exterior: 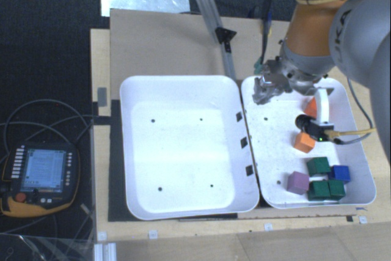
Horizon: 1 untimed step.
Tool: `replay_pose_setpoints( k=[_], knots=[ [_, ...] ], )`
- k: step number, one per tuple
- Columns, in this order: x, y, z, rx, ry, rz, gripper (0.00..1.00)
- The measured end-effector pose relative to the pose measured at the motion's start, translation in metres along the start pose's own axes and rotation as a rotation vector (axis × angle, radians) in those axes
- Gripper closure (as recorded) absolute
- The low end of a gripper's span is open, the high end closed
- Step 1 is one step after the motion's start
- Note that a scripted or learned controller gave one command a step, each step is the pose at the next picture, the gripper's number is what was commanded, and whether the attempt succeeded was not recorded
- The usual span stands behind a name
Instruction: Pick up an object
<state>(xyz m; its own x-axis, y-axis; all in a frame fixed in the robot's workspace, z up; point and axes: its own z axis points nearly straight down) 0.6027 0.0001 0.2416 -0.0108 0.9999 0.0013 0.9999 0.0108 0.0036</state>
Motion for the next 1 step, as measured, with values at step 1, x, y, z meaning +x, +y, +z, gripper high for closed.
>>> replay_pose_setpoints(
  k=[1],
  knots=[
    [0.0619,0.0185,0.0013,0.001,0.002,-0.001,1.00]
  ],
)
